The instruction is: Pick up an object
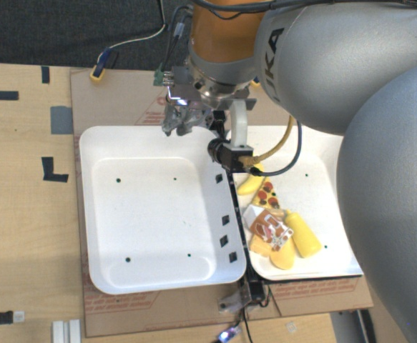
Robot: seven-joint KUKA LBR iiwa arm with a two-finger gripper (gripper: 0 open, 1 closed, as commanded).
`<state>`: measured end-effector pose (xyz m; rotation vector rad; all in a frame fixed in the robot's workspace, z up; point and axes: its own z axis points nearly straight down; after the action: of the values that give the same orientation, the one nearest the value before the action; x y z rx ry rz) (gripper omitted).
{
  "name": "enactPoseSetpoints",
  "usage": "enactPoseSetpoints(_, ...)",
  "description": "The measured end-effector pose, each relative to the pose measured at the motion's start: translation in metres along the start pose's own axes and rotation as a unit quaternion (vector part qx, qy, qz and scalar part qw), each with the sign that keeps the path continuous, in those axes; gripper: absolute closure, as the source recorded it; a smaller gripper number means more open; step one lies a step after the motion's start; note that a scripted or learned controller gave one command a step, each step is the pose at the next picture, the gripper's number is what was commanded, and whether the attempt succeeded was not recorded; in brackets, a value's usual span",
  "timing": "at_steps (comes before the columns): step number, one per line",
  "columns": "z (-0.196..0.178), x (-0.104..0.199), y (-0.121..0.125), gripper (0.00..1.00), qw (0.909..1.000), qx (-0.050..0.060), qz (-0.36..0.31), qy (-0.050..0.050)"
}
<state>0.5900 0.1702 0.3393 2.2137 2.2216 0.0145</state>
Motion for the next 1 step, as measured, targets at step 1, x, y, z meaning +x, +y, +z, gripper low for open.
enactPoseSetpoints(1,0.0192,0.0619,0.0235,1.00,1.0000,0.005,-0.001,-0.001)
